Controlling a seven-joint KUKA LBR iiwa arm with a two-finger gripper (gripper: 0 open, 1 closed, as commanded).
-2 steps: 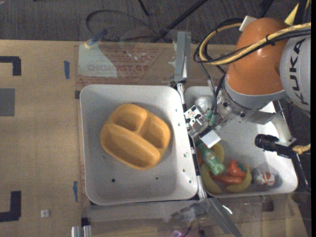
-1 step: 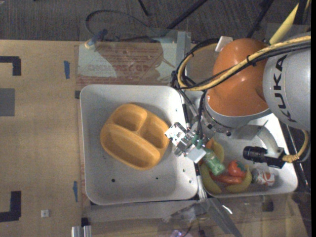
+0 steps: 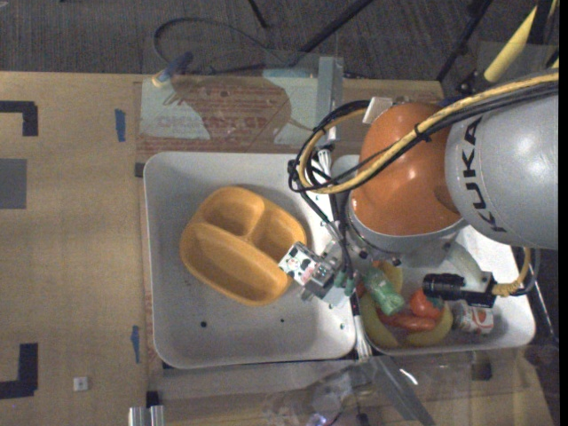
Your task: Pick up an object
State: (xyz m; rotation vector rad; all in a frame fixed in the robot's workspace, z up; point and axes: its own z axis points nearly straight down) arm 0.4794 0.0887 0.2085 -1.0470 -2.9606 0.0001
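Note:
A yellow divided plate (image 3: 238,242) lies tilted in the left bin (image 3: 177,327). My gripper (image 3: 311,272) hangs at the plate's right edge, just left of the wall between the bins. The grey arm with its orange band (image 3: 404,176) covers most of the right bin (image 3: 519,327). Below the wrist, in the right bin, lie a yellow banana (image 3: 383,328), a green packet (image 3: 385,293), a red-orange item (image 3: 421,312) and a small white and red can (image 3: 473,318).
A black cylinder (image 3: 444,284) on the arm juts over the right bin's objects. Yellow and black cables (image 3: 311,171) loop over the back of the left bin. A cardboard bench surface (image 3: 71,238) surrounds the bins.

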